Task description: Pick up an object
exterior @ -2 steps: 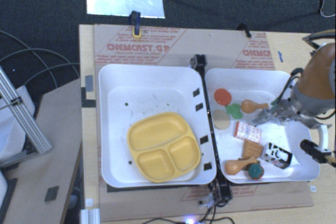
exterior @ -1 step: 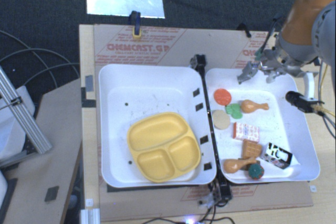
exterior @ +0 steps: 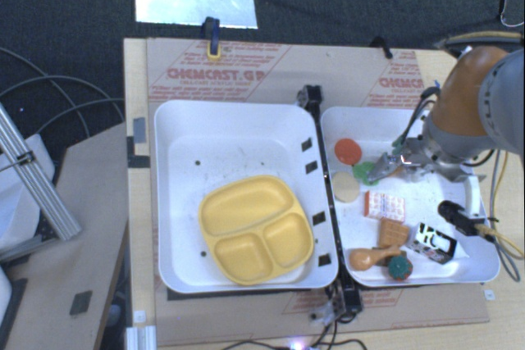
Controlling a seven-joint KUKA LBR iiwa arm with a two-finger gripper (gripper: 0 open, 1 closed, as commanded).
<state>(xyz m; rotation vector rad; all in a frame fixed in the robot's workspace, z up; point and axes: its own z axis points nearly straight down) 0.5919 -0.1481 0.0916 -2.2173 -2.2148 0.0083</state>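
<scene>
Approach step, no grasp yet. Gripper (exterior: 385, 166) low in right bin (exterior: 484, 258), tip just beside green object (exterior: 363, 172), orange ball (exterior: 348, 150) close above it. Spread of the pincer: cannot tell, too small and blurred. Nothing visibly pinched. Other candidates lower in same bin: red-and-white packet (exterior: 385, 205), tan waffle-like piece (exterior: 393, 234), orange drumstick-shaped toy (exterior: 367, 258), teal ball (exterior: 399, 266). Yellow divided tray (exterior: 256, 227) alone in left bin (exterior: 176, 176). Next move probably: settle over the green piece, close, lift straight
</scene>
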